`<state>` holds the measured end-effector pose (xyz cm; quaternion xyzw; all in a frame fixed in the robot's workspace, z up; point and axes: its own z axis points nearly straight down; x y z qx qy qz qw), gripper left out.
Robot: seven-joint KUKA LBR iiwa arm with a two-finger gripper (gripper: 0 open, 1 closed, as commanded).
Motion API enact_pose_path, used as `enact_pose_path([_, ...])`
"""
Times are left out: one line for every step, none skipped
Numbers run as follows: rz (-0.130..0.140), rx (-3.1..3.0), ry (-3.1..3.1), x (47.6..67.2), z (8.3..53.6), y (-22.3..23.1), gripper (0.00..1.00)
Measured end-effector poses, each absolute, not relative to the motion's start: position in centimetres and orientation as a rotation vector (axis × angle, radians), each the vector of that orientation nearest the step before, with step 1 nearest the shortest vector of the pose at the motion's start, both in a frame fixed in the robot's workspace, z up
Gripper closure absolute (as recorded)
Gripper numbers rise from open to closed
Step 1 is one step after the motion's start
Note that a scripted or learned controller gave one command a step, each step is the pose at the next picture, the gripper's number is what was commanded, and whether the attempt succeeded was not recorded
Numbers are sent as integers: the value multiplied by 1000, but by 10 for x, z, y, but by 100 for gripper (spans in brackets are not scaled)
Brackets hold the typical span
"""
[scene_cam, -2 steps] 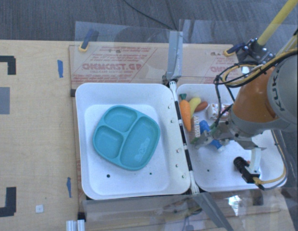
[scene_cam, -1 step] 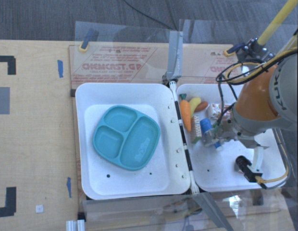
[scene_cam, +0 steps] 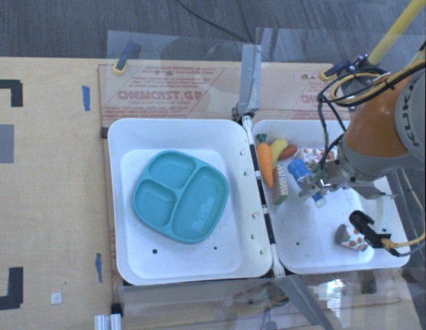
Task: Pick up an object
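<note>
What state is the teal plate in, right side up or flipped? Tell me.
Right side up. The teal plate lies flat in the left bin, and its three compartments face upward, with their raised dividers showing.

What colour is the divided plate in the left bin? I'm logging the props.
Teal blue, plain, as the camera view shows: the divided plate.

Place: robotics lab
Evidence: plywood bench [scene_cam: 48, 205] marked with tape, two white bins [scene_cam: 178, 130], loose cables [scene_cam: 199, 12], grey carpet, KUKA arm [scene_cam: 385, 126]
</note>
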<state>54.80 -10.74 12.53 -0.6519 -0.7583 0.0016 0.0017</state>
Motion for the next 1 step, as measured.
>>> enact_pose_path([5, -1961, -2450, 575, 174, -101, 100])
